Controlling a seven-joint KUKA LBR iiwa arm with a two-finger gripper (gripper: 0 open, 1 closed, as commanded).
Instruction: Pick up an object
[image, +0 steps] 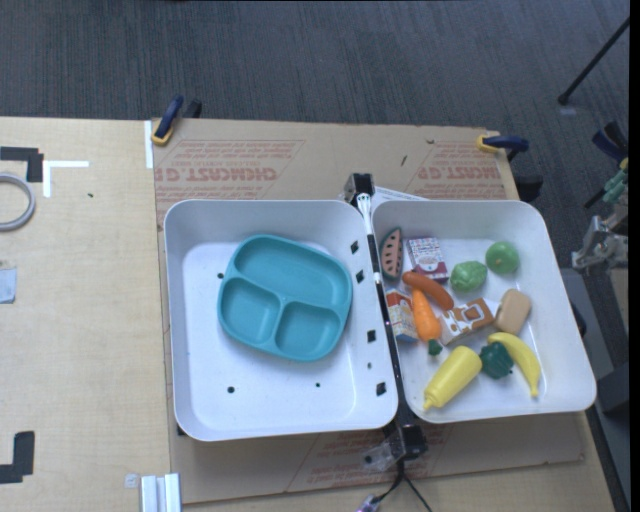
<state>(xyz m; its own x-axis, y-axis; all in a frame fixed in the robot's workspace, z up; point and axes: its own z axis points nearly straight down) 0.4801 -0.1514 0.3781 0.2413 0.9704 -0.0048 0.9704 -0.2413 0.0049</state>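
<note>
- The pincer looks like the grey metal bit at the right side, just outside the right bin. I cannot tell if it is released or clenched. It holds nothing.
- The toys to pick from all sit in the right bin. The green ball and the tan lump are nearest.
- The ball could roll away if it gets bumped.
- The banana lies near the bin wall, so the pincer might hit the rim there.
- The carrot, the sausage and the packet touch each other. A grab there could catch two, or push them apart.
- The yellow squash is round and may slip.
- The most open room is around the green ball.
- The left bin holds a blue tray, well apart.
</note>
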